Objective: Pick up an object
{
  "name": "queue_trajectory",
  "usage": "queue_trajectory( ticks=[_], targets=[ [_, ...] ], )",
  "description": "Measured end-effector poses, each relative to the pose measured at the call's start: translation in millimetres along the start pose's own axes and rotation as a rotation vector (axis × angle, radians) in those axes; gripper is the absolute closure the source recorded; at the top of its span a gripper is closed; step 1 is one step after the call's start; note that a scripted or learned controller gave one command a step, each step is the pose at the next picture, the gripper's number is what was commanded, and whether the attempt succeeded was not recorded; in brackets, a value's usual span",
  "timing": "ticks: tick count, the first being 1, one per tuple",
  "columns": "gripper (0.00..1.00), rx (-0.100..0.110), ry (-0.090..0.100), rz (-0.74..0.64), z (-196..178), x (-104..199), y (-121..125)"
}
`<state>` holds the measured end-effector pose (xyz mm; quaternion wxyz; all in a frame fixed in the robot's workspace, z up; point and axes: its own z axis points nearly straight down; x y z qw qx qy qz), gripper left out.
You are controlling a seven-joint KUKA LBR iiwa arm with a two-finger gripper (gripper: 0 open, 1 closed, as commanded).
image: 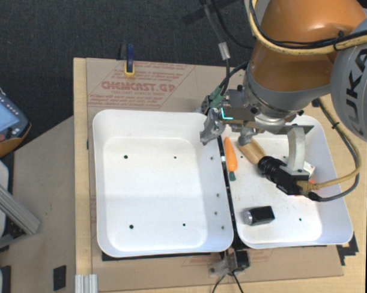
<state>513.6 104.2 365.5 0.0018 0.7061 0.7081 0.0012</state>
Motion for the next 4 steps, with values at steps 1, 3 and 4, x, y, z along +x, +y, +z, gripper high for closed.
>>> queue_trajectory(
  ticks=[1,3,4],
  targets=[
    [1.00,-0.003,0.000,0.000,-11,0,1],
    [0.00,0.007,0.000,0.003,9,-5,-1],
    [1.00,0.004,0.001,0.002,-2,-4,-1]
  ],
)
